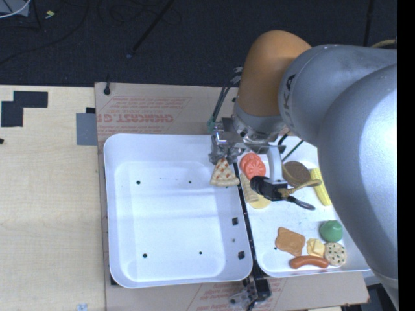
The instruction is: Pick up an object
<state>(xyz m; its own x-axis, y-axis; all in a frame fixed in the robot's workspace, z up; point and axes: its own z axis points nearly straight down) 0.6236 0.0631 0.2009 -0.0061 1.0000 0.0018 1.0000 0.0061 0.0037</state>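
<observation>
The claw [224,153] hangs over the inner rim of the left bin [123,173], clenched on the waffle-like wedge [225,172], which dangles at its 6 o'clock. The wedge looks like light, stiff, smooth toy plastic, so I judge its flat faces the best hold. I count 1 wedge and 2 bins, and the right bin [266,251], at 3 o'clock, holds about 9 small toy foods.

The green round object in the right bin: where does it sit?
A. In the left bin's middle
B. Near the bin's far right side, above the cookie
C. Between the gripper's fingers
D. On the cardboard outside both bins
B. The green round object lies in the right bin near its right side, just above the speckled cookie.
</observation>
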